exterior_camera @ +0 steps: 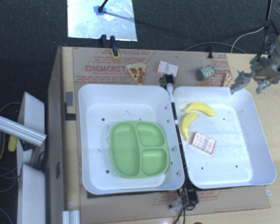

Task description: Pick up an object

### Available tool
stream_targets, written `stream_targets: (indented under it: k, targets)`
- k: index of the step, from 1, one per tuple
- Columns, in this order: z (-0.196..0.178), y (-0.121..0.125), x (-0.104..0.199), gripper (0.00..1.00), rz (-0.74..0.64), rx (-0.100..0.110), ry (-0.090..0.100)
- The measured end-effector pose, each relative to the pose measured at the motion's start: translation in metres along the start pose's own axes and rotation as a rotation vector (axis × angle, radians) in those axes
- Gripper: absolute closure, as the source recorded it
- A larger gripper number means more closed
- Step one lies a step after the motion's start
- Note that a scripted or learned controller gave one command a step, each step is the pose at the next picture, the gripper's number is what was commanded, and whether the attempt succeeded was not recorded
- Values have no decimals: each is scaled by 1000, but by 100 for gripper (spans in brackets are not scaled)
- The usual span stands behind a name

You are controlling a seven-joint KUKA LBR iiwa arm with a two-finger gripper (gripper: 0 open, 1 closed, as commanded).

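Observation:
In the right bin [252, 125] lie two yellow bananas: one curved banana [199, 108] near the back and a second banana [187, 123] just in front of it by the divider. A small red-and-white packet [203, 143] rests near the bin's middle. My gripper [248, 82] hangs above the right bin's far right corner, well away from the bananas and the packet. Its two grey fingers [237, 82] stand spread apart with nothing between them.
A green divided plate [139, 148] fills much of the left bin [91, 106]. Behind the bins on the cardboard lie a pizza slice toy [136, 73], a small card [167, 68], a green can [206, 72] and a blue clamp [114, 46].

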State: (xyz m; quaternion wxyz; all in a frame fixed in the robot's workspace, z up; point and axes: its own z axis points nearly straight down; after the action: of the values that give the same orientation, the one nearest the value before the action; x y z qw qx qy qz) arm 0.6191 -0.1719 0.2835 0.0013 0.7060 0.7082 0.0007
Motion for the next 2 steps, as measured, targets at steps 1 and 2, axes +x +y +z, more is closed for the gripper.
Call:
stream_targets:
  k: [1,2]
  targets:
    - [104,11,33,0,-1,3,2]
    - [189,50,49,0,-2,0,1]
